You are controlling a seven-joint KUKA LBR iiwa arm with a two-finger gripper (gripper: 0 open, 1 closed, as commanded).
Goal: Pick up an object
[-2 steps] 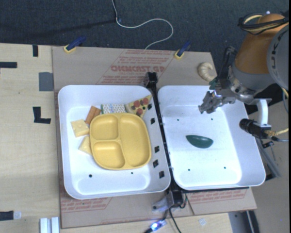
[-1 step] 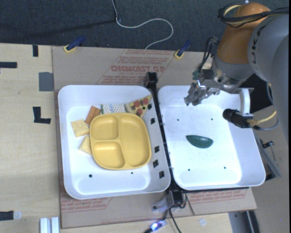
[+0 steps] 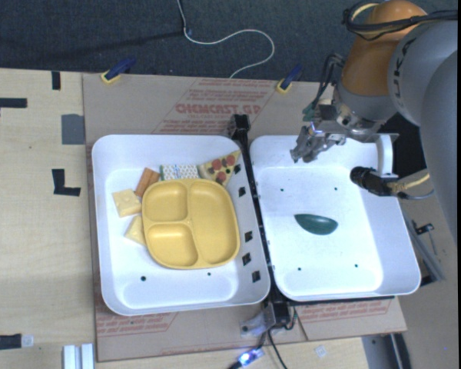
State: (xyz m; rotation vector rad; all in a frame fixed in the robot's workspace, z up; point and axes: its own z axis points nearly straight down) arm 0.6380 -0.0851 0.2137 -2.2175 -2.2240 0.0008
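Observation:
A small dark green oval object [image 3: 316, 224] lies flat near the middle of the right bin [image 3: 384, 264]. My gripper [image 3: 306, 149] hangs above the far left part of that bin, well apart from the green object, with nothing seen between its fingers. The left bin [image 3: 111, 267] holds a yellow divided plate [image 3: 190, 224]. Several small pieces lie around it: a tan square [image 3: 126, 202], an orange-brown piece [image 3: 147, 181], a patterned piece [image 3: 179, 172] and a pizza-like slice [image 3: 221, 166].
The grey arm with its orange band [image 3: 380, 37] reaches in from the upper right over the right bin's far edge. A black divider [image 3: 252, 206] runs between the bins. Cardboard [image 3: 207, 106] lies under both, with a white cable [image 3: 230, 41] behind.

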